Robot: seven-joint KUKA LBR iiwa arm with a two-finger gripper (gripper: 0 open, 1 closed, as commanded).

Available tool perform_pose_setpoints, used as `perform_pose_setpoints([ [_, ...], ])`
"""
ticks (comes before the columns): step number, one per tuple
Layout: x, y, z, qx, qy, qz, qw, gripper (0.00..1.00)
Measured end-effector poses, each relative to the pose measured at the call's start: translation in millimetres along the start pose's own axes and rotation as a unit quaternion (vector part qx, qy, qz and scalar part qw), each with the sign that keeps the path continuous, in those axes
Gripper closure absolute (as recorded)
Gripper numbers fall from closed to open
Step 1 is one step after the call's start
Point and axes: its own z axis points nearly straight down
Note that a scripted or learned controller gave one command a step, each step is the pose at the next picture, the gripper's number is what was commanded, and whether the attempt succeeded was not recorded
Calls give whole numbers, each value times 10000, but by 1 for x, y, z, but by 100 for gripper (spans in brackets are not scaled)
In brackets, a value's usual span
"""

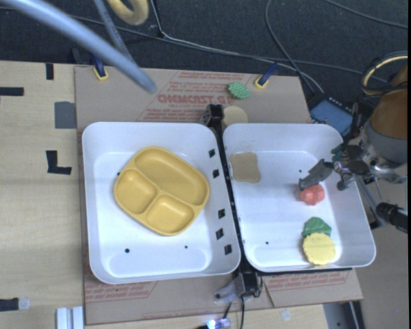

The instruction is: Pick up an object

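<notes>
Reaching in from three o'clock, our gripper [327,175] spreads its fingers, grasping nothing, over the right bin [274,139]; we see the red object [312,195] just at its six o'clock; green piece [316,225] and yellow piece [320,249] lie farther toward six; the yellow tray [162,190] sits in the left bin [99,184].

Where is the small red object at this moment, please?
The small red object lies in the right bin, towards its right wall, just under the pincer and above the green piece and yellow piece.
</notes>
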Motion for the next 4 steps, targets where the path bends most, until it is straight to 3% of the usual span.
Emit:
perform_pose_setpoints([
  [1,0,3,-7,-60,-14,-19,10000,0],
  [4,7,-3,134,-65,-25,-18,10000,0],
])
